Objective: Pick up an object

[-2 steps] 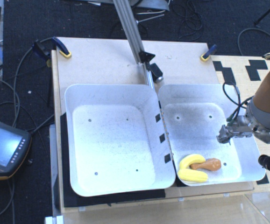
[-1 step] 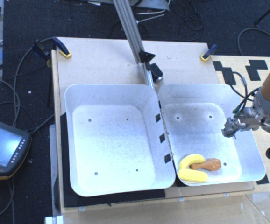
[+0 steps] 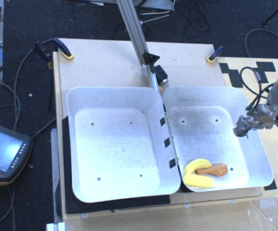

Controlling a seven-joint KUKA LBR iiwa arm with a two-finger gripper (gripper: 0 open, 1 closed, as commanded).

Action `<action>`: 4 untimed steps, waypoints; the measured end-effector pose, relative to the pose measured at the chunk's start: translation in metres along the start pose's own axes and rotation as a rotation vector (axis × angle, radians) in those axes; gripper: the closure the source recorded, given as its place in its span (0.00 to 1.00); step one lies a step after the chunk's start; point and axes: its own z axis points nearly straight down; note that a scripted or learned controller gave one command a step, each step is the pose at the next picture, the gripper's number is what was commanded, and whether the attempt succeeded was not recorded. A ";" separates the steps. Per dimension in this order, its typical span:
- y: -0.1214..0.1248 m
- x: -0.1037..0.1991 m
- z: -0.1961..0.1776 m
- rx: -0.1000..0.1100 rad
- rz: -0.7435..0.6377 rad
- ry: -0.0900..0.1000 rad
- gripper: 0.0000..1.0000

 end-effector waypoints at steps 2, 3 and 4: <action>0.036 0.099 0.005 0.002 -0.004 0.002 1.00; 0.049 0.157 0.000 0.002 -0.005 0.002 1.00; 0.070 0.211 0.011 0.004 -0.004 0.002 1.00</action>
